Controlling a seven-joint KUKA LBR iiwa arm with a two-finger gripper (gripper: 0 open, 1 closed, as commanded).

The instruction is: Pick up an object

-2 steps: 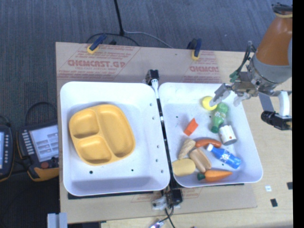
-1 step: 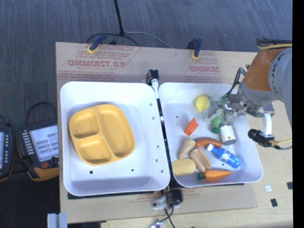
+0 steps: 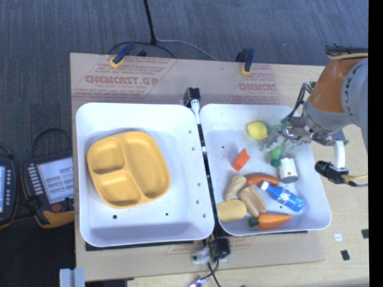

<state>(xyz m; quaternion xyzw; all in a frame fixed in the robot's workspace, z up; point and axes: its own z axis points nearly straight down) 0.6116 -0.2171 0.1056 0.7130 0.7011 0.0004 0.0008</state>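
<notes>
The left bin holds a yellow divided plate. The right bin holds a lemon, an orange wedge, a white cylinder, a blue bottle, two carrots, a hot dog and bread pieces. The gripper hangs low over the bin's right side, just beside the lemon, above a small green item; whether it is spread or closed cannot be told. Both bins sit on a cardboard-covered bench over grey carpet.

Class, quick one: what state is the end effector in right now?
End effector: over the right bin, beside the lemon; open or closed cannot be told, and no object shows in its grip.
</notes>
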